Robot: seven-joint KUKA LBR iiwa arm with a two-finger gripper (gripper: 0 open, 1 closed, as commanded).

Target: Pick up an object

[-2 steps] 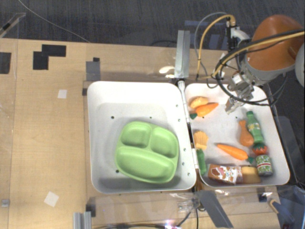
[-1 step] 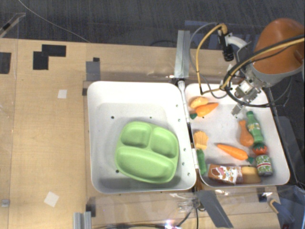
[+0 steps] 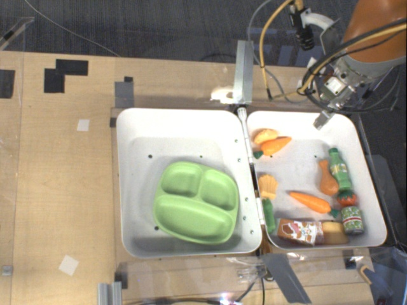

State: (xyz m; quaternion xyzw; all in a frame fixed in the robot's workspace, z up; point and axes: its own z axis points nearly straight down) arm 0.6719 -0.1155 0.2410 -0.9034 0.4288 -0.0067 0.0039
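Pale wooden surface [image 3: 57, 189] spreads under two shallow white plastic bins set side by side. Nearest us, along the front wall of the right-hand white bin [image 3: 299, 164], lies a flat glossy packet with a red-brown label [image 3: 305, 231], and just beside it a small green-labelled can [image 3: 351, 220]. A little farther back, a smooth tapered orange plastic carrot [image 3: 311, 201] lies at a slant, with a green-labelled bottle [image 3: 339, 170] near the right wall. Over in the left-hand white bin [image 3: 137, 145] sits a matte green plastic tray with three rounded compartments [image 3: 196, 201]. Farther on, a second orange carrot with a green stub [image 3: 273, 145] touches a yellowish rounded toy fruit [image 3: 265, 135]. At the back, the end effector [image 3: 323, 120] hangs over the right bin's far rim, touching none of the objects and holding nothing; whether its fingers are spread, I cannot tell.
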